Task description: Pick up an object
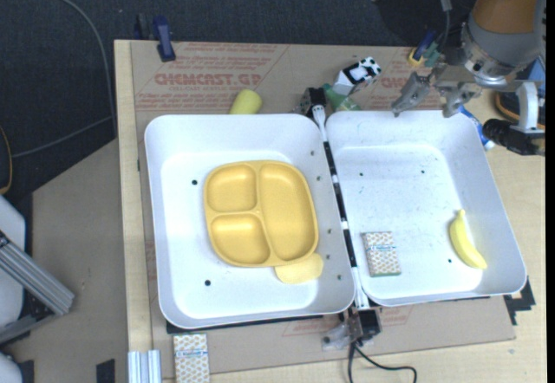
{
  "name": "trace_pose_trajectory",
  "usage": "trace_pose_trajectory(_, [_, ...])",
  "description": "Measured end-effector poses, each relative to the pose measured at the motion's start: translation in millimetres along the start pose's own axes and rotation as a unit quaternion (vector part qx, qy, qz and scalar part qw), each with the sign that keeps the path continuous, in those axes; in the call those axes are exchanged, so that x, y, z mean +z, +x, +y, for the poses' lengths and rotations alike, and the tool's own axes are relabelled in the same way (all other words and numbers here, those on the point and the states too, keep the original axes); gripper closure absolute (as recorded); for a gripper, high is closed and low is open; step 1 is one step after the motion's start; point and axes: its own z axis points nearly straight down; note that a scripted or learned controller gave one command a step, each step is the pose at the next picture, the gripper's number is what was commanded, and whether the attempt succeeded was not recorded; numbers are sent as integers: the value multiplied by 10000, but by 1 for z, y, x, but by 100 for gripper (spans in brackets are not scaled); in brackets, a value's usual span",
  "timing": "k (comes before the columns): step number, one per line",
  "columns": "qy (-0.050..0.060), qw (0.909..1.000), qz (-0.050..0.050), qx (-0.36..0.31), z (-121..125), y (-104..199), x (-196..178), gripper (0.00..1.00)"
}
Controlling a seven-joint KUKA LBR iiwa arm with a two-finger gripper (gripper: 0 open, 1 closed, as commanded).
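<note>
My gripper (431, 100) hovers over the far rim of the right bin (416, 139), at the top right of the view. It is open, its two fingers spread apart with nothing between them. In that bin a yellow banana (466, 241) lies near the right wall. A small speckled block (381, 253) rests near the front left corner. The left bin (173, 199) holds a yellow divided plate (260, 212), and a flat yellow piece (300, 269) pokes out from under the plate's front edge.
Behind the bins on the cardboard sit a yellow cylinder (246, 101) and a black-and-white toy (360, 72). A blue clamp (162, 37) grips the board's far left corner. Another speckled block (191, 353) lies in front of the left bin.
</note>
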Motion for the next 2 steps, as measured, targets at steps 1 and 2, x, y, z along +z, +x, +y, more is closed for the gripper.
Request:
trace_pose_trajectory(1, [6, 10000, -2, 8, -57, -52, 147, 0])
trace_pose_trajectory(2, [-19, 10000, -12, 3, -27, -104, 104, 0])
